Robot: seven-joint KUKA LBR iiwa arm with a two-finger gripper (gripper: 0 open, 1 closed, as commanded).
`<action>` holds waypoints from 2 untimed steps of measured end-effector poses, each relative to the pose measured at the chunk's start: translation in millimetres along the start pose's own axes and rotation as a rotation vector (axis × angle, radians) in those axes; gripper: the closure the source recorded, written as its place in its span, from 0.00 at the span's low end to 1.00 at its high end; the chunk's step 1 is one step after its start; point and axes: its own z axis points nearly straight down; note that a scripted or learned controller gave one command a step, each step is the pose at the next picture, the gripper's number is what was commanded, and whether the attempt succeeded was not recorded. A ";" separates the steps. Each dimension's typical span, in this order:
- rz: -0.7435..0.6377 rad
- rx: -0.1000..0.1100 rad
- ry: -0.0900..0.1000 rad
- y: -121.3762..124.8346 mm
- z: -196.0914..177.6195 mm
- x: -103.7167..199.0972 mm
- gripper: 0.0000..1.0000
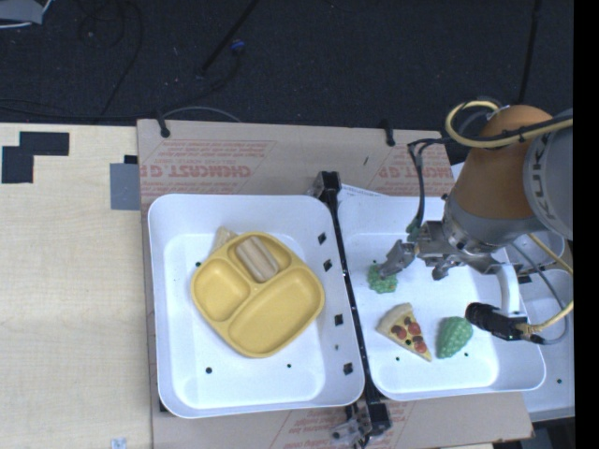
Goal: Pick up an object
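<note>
Small knobbly green toy point(382, 280) beside the hand point(401, 258)

A robotics lab; white bins point(178, 251) on cardboard point(243, 162); loose cables point(234, 40).

My gripper point(398, 258) hangs just above the broccoli point(382, 279). Pizza slice point(405, 329) and green lump point(454, 337) crowd the right bin's point(524, 382) front; its left back corner lies open.
</note>
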 end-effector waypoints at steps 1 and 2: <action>0.000 0.000 0.001 -3.2 64.7 3.1 0.00; 0.006 -0.004 0.000 -2.2 50.9 1.1 1.00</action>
